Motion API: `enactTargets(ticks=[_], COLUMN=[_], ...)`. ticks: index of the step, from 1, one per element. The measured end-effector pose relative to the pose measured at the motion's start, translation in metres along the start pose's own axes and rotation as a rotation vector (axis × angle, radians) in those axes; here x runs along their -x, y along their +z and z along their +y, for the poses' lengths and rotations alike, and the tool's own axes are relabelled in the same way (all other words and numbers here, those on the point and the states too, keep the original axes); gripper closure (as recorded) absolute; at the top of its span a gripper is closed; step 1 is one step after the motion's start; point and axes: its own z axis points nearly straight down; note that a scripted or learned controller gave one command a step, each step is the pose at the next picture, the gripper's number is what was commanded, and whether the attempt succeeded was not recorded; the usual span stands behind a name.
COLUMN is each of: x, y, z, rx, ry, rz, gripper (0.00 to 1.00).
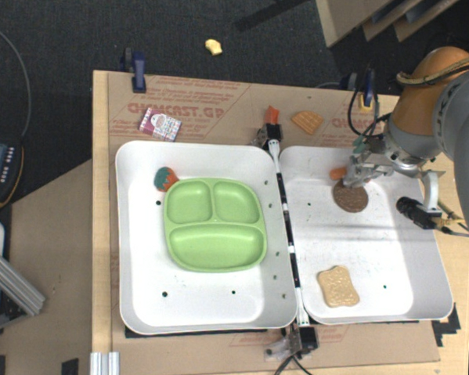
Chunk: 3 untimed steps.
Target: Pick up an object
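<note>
The worktop [107,215] is a brown board that carries two shallow white bins side by side. The left bin [135,287] holds a green plate [214,225] with three compartments, lying flat near the middle. Just beside the plate's far left corner there is a small round thing, red and teal [166,178].

The right bin [402,286] holds a brown round disc [351,199] in its far part and a tan piece shaped like toast [338,287] near its near edge, well apart from each other. The arm [435,99] reaches in from the right. The gripper [359,170] hangs low over the far part of the right bin, directly above the brown disc and very near to it. A small orange thing [339,173] shows just left of it. Whether the jaws are open or closed, I cannot tell.

On the bare board beyond the bins lie a tan cracker-like piece [306,121] and a small printed card [159,124]. A small yellow thing [214,46] lies on the dark floor farther away.
</note>
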Motion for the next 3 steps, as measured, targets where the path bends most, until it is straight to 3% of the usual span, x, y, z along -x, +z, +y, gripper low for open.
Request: enactTargets(ticks=[1,2,3], x=[0.0,-0.017,-0.016], y=[0.001,0.012,-0.002], z=[0.0,0.006,0.008], rx=[-0.002,0.002,0.012], ry=[0.0,-0.003,-0.004], rz=[0.0,0.003,0.0], gripper=[0.0,0.0,1.0])
